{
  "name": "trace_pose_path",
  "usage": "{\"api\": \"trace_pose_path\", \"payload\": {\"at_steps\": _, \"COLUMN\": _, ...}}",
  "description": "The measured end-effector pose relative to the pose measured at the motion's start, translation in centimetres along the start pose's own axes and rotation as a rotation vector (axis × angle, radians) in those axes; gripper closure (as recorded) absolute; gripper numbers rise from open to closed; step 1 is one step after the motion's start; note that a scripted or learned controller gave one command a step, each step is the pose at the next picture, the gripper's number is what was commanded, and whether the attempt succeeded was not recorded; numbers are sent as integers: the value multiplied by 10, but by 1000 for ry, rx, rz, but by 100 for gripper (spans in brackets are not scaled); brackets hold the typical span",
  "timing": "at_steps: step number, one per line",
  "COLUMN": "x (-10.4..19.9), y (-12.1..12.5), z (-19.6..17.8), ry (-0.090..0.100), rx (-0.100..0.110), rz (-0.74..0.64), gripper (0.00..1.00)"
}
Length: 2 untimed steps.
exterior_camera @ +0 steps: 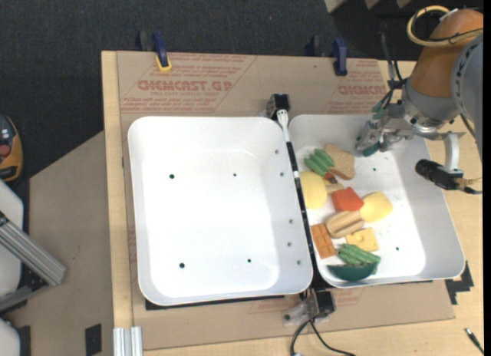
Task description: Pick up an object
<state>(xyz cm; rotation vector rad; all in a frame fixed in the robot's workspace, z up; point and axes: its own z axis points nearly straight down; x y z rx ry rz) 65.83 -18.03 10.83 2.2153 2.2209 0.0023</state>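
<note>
the jaws hang over the right bin (430,216), and whether they are open or closed cannot be told. just below-left of them lies a tan food piece (341,160), touching a green one (318,163).

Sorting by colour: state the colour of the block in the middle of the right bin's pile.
Red block, camera view.

Two white bins on the bench (123,193): left bin (153,147) and right bin (430,247). Two blue clamps, one upper left (160,47), one upper right (338,54). Roughly nine toy food pieces (341,220) piled in the right bin; overlap blurs the exact count.
</note>
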Motion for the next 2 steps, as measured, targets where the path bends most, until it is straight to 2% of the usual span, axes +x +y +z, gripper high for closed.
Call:
{"api": "trace_pose_path", "payload": {"at_steps": 1, "x": 93, "y": 11, "z": -45, "ry": 4, "rx": -3, "rz": -7, "gripper": 100}}
{"api": "trace_pose_path", "payload": {"at_steps": 2, "x": 166, "y": 11, "z": -144, "ry": 4, "rx": -8, "rz": -6, "gripper": 100}}
